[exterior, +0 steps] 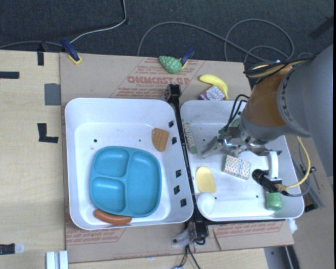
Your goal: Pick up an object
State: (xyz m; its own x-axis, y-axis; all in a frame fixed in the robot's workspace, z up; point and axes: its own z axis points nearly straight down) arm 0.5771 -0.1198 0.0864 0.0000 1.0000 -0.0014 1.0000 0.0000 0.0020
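My gripper [219, 143] hangs over the middle of the right bin [235, 209], under the grey arm with its orange band. Just below and right of it lies a checkered packet [237, 166]. A yellow lemon-shaped piece [205, 179] and a white rounded piece [206, 203] lie toward the bin's front left. A green piece [274, 201] rests in the front right corner. A thin packet [189, 138] lies against the bin's left wall. I see nothing held in the gripper.
The left bin [78, 116] holds a blue divided plate [125, 181], an orange sausage [112, 217] at its front and a tan waffle [160, 139] near the right wall. Behind the bins lie a green toy [171, 64], a banana [214, 84] and a small wrapper [214, 94].
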